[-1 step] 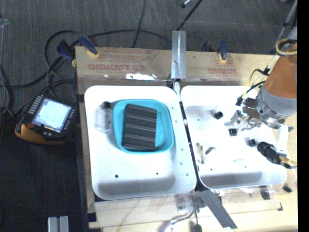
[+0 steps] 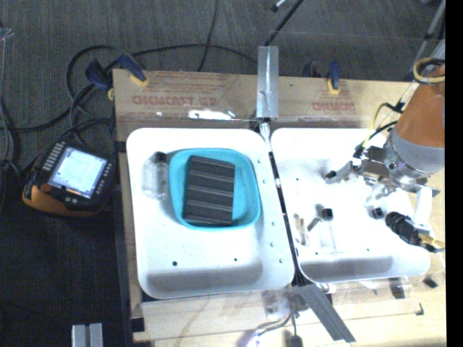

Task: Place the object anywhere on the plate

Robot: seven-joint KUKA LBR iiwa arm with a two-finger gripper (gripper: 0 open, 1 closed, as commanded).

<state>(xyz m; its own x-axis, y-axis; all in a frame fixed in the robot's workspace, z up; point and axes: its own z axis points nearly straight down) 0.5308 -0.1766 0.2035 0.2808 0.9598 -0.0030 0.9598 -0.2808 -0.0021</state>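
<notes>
Left white bin (image 2: pixel 217 266): a teal, rounded-square plastic plate (image 2: pixel 246 194) sits in its upper half. A dark grey rectangular block with ridged bands across its top (image 2: pixel 210 190) lies flat on the plate, near the centre, long side running up and down the view and turned slightly clockwise. The block rests wholly within the plate's rim, with teal showing on every side of it.

A small clear plastic bottle with a dark cap (image 2: pixel 154 173) lies on the bin floor just beside the plate's left edge, cap end towards the top of the view. Whether it touches the rim cannot be told.

Right white bin (image 2: pixel 347 259): a few small loose bits, one black (image 2: pixel 326 212) and one grey (image 2: pixel 314 224), lie on the floor left of centre.

Grey arm with an orange band (image 2: pixel 425 118) enters from the right. Its gripper (image 2: pixel 375 194) hangs over the right side of the right bin, well apart from the plate and block. Nothing can be seen in it. Spread or pressed together: cannot tell, as the wrist hardware and cables clutter that spot.

Outside the bench, on the dark carpet to the left, sits an orange-cased handheld pendant with a lit screen (image 2: pixel 72 173). Blue clamps (image 2: pixel 130 67) hold the brown board at the bench's far edge.
</notes>
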